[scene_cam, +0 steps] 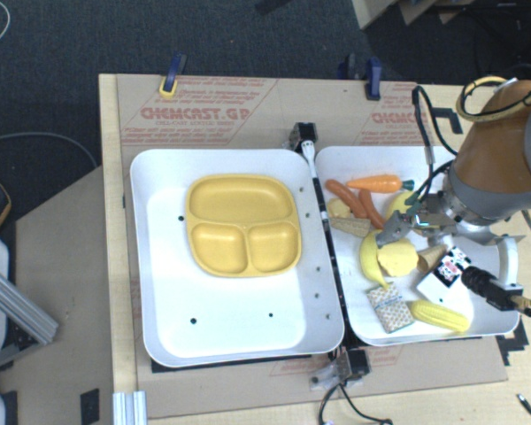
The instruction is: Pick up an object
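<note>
While the gripper hangs low in the right bin, finger state not discernible, toy food crowds beneath: carrot, sausages, yellow round piece, corn; left bin holds a yellow divided plate

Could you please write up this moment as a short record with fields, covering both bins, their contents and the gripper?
left bin: holds a yellow divided plate
right bin: holds a pile of toy food
items seen: carrot, sausages, corn cob, checkered sponge, banana
gripper: low over the pile, by a yellow rounded piece
grasp: cannot tell
</note>
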